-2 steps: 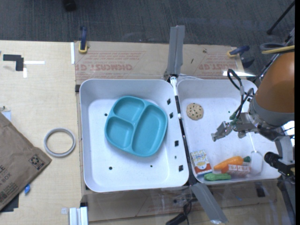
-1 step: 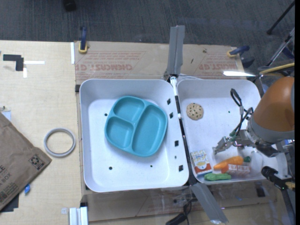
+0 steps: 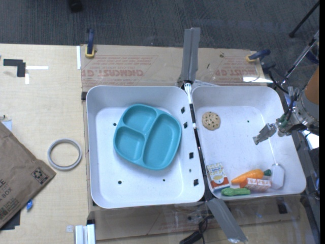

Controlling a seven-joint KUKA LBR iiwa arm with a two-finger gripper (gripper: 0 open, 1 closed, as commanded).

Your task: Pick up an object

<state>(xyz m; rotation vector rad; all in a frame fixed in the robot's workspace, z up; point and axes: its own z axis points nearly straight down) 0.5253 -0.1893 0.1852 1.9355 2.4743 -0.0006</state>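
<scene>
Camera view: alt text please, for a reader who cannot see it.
A gripper hangs over the right bin, holding nothing visible, with a cookie, carrot and small packets below it. The left bin holds a blue divided plate.

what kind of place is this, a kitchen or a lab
Most likely a robot lab bench, not a kitchen: two white bins clamped over cardboard, toy food such as a cookie and carrot, and a robot arm reaching in.

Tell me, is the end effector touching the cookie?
Apart. The camera view shows bare white bin floor between the cookie and the end effector, which sits over toward the bin's right side.
</scene>
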